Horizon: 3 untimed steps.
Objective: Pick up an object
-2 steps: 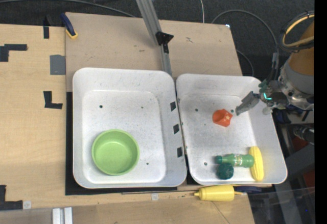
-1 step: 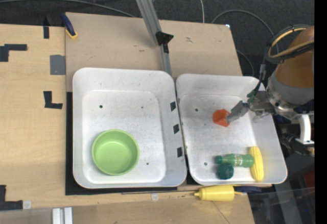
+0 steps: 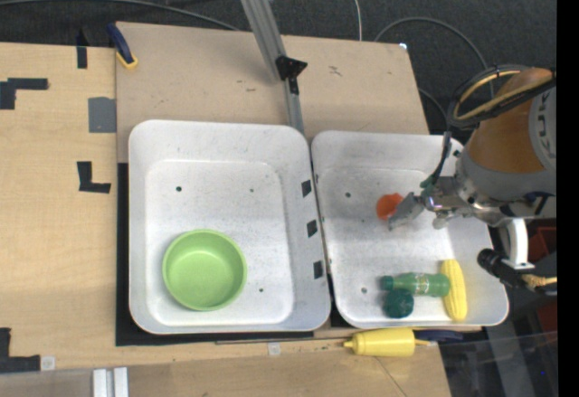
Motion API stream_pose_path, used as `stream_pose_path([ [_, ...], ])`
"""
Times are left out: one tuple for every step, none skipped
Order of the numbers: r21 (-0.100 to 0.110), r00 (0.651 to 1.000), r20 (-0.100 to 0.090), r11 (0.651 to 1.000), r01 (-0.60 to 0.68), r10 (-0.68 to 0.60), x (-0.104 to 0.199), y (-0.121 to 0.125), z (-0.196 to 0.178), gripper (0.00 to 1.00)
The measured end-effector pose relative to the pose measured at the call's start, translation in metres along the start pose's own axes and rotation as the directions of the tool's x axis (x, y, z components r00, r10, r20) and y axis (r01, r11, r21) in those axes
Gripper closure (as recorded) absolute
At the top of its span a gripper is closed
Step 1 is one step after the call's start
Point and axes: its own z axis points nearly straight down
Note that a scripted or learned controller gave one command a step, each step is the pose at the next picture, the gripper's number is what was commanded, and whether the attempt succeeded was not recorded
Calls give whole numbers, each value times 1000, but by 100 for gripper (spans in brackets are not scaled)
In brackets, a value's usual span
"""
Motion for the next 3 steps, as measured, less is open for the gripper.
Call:
stream_pose_path([
  [1, 1000, 0, 1000, 0, 0, 1, -1, 54, 0],
  [-2, 1000, 0, 1000, 1, -1, 1, 0, 41, 100],
  [-10, 1000, 2, 1000, 0, 0, 6, -3, -20, 100],
])
